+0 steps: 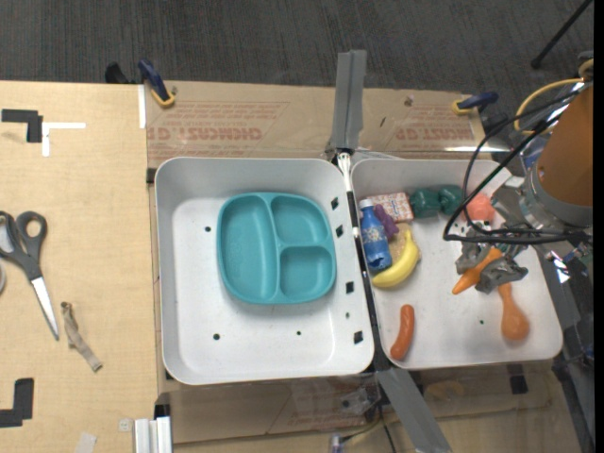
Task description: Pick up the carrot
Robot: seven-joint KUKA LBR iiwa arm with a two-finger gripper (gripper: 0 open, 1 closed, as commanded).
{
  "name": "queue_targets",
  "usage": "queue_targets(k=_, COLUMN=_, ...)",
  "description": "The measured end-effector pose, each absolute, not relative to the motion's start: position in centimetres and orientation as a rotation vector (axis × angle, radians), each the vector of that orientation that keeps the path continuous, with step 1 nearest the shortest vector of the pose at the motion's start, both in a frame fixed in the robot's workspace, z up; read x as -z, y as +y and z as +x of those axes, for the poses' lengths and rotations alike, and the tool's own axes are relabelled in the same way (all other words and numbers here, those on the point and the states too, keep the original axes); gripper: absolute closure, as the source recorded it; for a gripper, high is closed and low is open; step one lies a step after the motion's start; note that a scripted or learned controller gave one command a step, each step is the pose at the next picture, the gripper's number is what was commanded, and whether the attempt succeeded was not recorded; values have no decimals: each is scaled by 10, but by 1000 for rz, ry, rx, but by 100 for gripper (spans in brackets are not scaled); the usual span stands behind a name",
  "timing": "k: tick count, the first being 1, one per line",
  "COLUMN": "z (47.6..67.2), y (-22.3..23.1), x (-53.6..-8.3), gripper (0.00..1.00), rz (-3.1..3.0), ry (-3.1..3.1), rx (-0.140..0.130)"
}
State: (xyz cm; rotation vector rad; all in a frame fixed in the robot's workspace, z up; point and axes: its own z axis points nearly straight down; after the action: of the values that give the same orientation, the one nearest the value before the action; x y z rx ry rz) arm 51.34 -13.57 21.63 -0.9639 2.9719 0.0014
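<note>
Carrot [464, 282] sat to the right of the banana [398, 264], in the same white right-hand bin [472, 357], its pointed tip aimed back towards the banana. And the gripper [493, 266] was right on top of it, covering the carrot's far end. From this angle I could not tell how wide the gripper stood or whether it had the carrot at all. Farther right of the banana and lower lay a pale orange club-shaped piece [511, 315]. Below the banana lay a red sausage [403, 332], just above it a blue bottle [374, 237], and up and to its right a green toy [436, 199]. Left of the banana, in the other bin [189, 347], sat a teal divided plate [276, 248].
</note>
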Motion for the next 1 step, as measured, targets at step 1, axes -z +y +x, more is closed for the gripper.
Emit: queue_targets(k=1, z=515, y=-135, x=-225, gripper=100, rz=-959, ry=2969, rx=-2)
